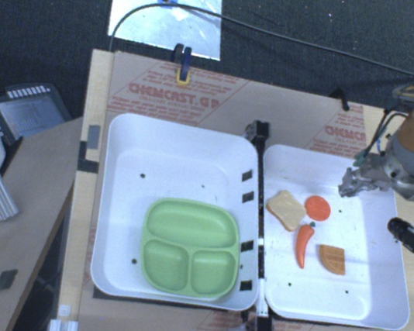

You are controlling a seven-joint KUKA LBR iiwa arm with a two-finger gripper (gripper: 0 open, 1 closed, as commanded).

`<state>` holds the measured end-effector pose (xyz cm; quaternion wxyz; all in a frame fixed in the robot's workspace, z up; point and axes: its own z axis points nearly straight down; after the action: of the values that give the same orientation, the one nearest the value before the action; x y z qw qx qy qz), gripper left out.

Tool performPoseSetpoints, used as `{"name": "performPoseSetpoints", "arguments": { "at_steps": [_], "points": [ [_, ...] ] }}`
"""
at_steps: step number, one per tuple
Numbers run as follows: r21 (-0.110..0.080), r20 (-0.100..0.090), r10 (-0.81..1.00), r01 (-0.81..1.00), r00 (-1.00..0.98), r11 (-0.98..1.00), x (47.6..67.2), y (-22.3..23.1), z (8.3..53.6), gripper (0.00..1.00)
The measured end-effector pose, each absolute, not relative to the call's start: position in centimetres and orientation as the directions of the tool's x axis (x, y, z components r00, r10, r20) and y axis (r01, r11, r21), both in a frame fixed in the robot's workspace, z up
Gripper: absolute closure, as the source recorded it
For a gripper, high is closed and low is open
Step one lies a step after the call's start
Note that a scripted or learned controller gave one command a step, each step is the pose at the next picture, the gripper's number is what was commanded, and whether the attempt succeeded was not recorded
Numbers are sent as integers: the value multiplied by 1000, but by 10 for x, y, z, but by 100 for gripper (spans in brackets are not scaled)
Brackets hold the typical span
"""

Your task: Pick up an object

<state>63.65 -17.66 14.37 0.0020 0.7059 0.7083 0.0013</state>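
While round tomato (318,208) looks glossy, bread slice (286,210) seems matte.

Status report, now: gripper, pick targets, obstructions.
Gripper over right bin's far side, nothing seen held. Bread slice, tomato, carrot, toast piece lie loose mid-bin. Nothing blocks them.

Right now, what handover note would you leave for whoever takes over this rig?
Gripper: above the right bin's far end, nothing seen between its fingers.
Right bin: bread slice, tomato slice, orange carrot and brown cracker piece, clustered mid-bin.
Left bin: green divided plate.
Done: nothing picked yet.
Left: descend onto one item, probably the tomato slice nearest, grasp, lift.
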Motion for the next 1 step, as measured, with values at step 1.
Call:
{"name": "performPoseSetpoints", "arguments": {
  "at_steps": [1],
  "points": [
    [6, -2, 1000, 1000, -3, 3, 637, -181, 189, 100]
  ]
}}
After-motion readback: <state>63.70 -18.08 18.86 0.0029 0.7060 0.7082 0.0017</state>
